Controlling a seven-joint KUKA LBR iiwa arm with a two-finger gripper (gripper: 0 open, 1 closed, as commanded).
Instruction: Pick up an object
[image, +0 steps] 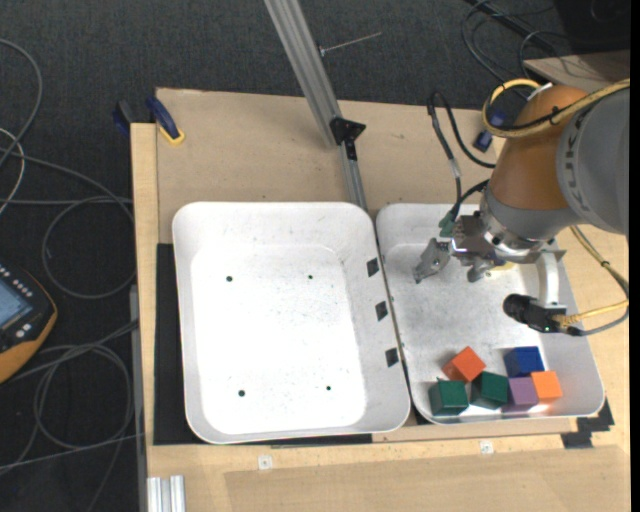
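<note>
The claw (455, 264) hangs over the far part of the right bin (430, 320) with its two fingers spread wide and nothing between them. Well apart from it, in that bin's near right corner, six small blocks huddle touching: two orange (465, 364) (546, 385), two green (492, 386) (450, 397), one blue (523, 361), one purple (522, 392). All are matte, cube-like pieces with no clear long axis, sitting at mixed angles, and the speckled left bin (200, 300) lies just beside.
</note>
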